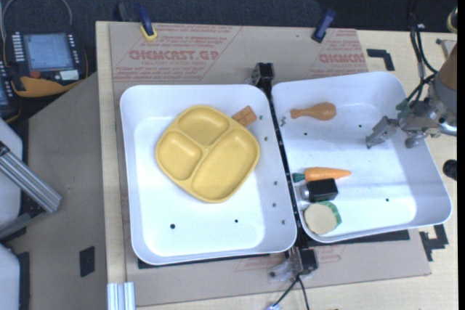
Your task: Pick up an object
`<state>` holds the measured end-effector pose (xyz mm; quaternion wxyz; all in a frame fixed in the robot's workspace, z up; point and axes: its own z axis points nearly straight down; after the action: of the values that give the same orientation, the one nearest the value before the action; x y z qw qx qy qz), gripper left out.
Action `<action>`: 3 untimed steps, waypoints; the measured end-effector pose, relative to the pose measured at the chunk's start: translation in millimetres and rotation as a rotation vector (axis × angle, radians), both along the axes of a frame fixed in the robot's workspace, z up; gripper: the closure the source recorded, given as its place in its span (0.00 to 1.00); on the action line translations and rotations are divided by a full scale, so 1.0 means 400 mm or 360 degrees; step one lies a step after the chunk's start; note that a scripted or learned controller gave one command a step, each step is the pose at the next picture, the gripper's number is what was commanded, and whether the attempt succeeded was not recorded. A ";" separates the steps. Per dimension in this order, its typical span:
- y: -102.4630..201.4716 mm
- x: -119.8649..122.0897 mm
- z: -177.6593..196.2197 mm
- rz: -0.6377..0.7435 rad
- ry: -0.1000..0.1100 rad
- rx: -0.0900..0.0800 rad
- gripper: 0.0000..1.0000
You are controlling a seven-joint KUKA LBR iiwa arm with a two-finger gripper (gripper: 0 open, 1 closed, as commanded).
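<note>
Two white bins sit on the counter point(109, 156). At frame right, the hand point(396, 133) hovers spread and empty over the right bin point(429, 192). Carrot point(327, 173) lies lower left; descend squarely, straddling its narrow width before closing.

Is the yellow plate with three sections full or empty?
Empty. The yellow plastic divided plate in the left white bin shows bare yellow in all three compartments; a small brown block sits outside its rim.
</note>
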<state>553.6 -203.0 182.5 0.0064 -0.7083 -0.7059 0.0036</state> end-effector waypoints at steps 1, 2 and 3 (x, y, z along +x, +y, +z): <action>0.001 0.009 0.018 0.0006 -0.0021 -0.0006 0.00; -0.001 0.017 -0.131 0.0005 -0.0019 -0.0005 0.00; -0.002 0.025 -0.229 0.0008 -0.0028 -0.0004 0.00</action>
<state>563.6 -203.8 91.0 -0.0008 -0.7066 -0.7076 -0.0018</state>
